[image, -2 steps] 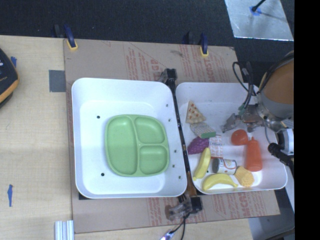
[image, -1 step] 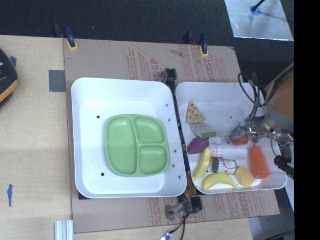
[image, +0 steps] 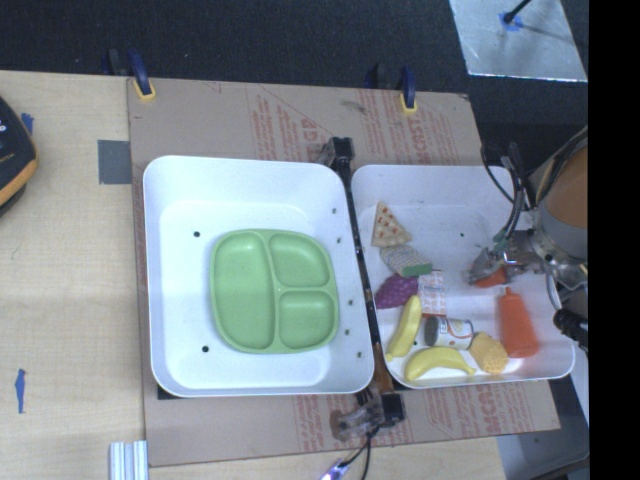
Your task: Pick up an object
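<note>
Near the right bin's (image: 455,178) far wall you see a small orange piece (image: 490,280) under the gripper (image: 497,264), jaw state unclear to you; bottle (image: 517,323), bananas (image: 437,364) and pizza slice (image: 389,227) crowd alongside, while the green plate (image: 272,290) sits apart in the left bin (image: 175,193)

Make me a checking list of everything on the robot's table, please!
Surface: brown cardboard sheet on a wooden bench, with two white bins side by side.
Job's things: right bin holds a pizza slice toy, purple grapes, two bananas, an orange bottle, a corn cob and small packets.
Clutter: green divided plate lies in the left bin.
Grippers: gripper sits low in the right bin by a small orange thing; fingers too blurred to judge.
Cables: black cables loop by the arm.
Surroundings: blue clamps, dark floor.
</note>
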Controlling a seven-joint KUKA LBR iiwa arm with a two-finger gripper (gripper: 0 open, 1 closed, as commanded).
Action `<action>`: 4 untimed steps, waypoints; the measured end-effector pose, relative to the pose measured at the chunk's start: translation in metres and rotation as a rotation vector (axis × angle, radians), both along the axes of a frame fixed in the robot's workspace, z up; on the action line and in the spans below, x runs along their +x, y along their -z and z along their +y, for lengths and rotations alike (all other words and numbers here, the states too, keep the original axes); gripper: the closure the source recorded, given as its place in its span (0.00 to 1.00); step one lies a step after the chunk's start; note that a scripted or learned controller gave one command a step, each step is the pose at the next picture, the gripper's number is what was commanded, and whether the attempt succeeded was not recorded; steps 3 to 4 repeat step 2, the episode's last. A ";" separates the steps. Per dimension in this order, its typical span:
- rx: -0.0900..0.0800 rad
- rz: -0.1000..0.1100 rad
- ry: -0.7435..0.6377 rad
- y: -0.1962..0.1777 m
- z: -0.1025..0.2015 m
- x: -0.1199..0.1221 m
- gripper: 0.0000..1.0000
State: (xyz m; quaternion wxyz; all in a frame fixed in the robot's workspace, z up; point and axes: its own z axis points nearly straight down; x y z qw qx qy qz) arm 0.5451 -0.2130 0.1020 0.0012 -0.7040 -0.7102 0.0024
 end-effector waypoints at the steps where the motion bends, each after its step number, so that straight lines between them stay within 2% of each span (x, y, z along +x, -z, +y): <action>1: 0.001 -0.003 0.002 -0.017 0.034 0.053 1.00; 2: 0.003 -0.004 0.003 -0.091 0.125 0.090 1.00; 4: 0.003 -0.004 0.003 -0.091 0.125 0.090 1.00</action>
